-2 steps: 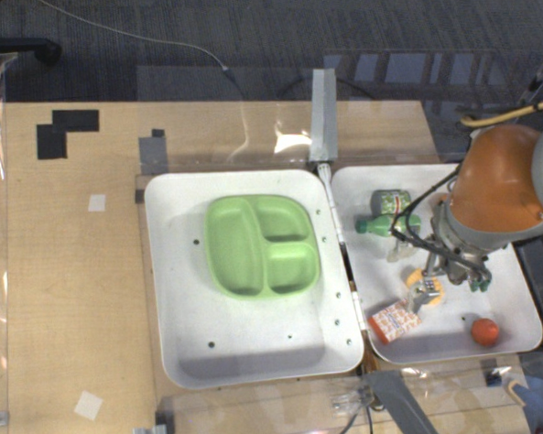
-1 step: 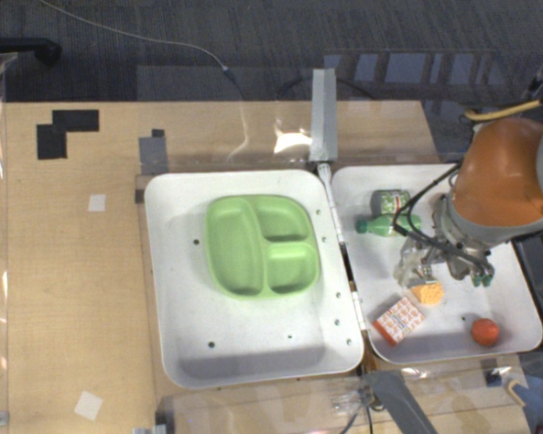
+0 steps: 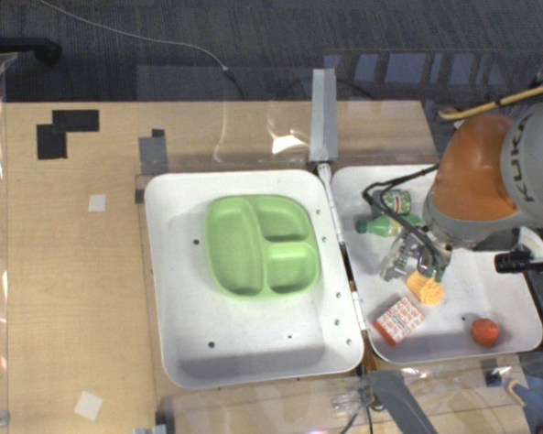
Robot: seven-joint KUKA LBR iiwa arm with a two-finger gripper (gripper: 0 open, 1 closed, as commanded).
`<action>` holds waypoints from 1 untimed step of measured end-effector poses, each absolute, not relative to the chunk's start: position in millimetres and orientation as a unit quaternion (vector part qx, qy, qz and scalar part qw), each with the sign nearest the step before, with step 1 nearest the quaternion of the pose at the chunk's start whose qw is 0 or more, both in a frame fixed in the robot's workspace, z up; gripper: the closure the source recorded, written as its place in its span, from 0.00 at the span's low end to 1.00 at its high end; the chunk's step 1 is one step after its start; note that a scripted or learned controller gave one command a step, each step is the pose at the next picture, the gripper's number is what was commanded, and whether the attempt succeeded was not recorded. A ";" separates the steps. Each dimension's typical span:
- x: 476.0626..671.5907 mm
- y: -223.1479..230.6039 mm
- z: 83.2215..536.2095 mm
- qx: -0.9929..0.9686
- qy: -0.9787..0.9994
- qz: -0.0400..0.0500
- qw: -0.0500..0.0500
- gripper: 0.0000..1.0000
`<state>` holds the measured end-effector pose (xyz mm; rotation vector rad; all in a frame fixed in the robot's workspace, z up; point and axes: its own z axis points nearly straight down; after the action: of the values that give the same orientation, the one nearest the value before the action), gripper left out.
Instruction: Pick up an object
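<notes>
In the right bin [image 3: 517, 339] lie a green bottle [image 3: 378, 224], a yellow block [image 3: 429, 291], a red-and-white carton [image 3: 400, 321] and a small red ball [image 3: 485, 331]. My gripper [image 3: 408, 260] hangs low over the middle of that bin, just below the bottle and up-left of the yellow block. Its metal fingers point down-left and nothing shows between them. The orange band of the arm [image 3: 475, 176] covers the bin's upper right part.
The left bin [image 3: 178, 263] holds a green divided tray [image 3: 259, 244]. A metal divider post [image 3: 322, 117] stands at the back between the bins. Black cable loops near the bottle. Wooden bench surface spreads to the left.
</notes>
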<state>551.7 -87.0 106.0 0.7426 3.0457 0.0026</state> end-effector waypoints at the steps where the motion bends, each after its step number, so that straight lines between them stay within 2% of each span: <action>1: 603.9 1.9 188.6 0.375 0.927 0.003 0.005 1.00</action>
<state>603.9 1.9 188.6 1.1743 2.9026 0.0108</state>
